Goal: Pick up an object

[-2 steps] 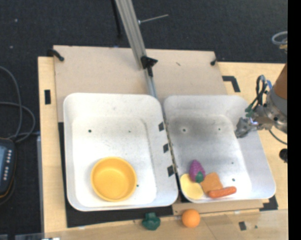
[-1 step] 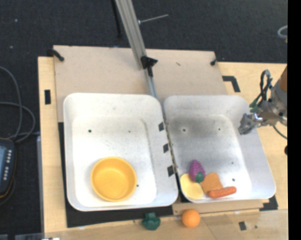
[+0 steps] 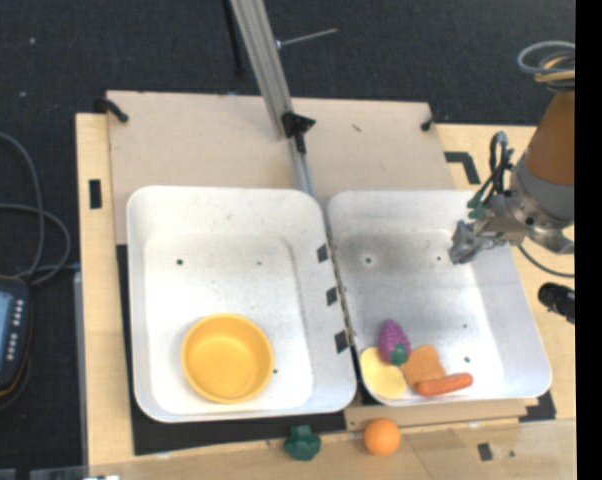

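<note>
Hand point(image 3: 464, 245) over right bin point(image 3: 501, 318), far from toy cluster; finger gap cannot be told. Carrot point(image 3: 445, 385) likely light, stiff, slippery; grip across middle.

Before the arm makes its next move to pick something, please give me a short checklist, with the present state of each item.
1. Tool above the right bin: ok.
2. Tool centred over the cluster of purple piece, orange piece, carrot and pale yellow piece: not ok, they sit at the near edge.
3. Nothing held: cannot tell.
4. Yellow bowl upright in the left bin: ok.
5. Orange ball and green object inside a bin: not ok.
</note>
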